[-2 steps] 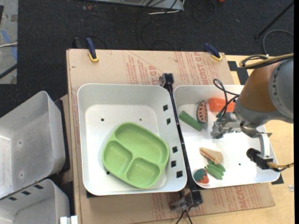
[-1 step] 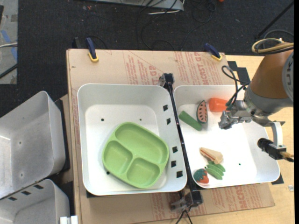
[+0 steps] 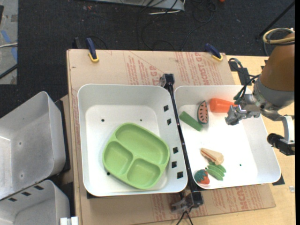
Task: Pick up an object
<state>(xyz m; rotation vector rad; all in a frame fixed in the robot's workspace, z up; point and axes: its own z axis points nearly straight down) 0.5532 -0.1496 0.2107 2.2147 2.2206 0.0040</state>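
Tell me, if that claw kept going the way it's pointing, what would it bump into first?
Probably the orange carrot-like piece: the gripper points left and down, right beside it. Depth is unclear; it might meet the right bin floor instead.

Bench (image 3: pixel 126 64) bearing two white bins (image 3: pixel 89 139)

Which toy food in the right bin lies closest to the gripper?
The orange carrot, right beside the gripper at the bin's far side; the watermelon slice lies farther left.

red printed lettering on the cardboard sheet (image 3: pixel 140 71) under the bins, too faint to read
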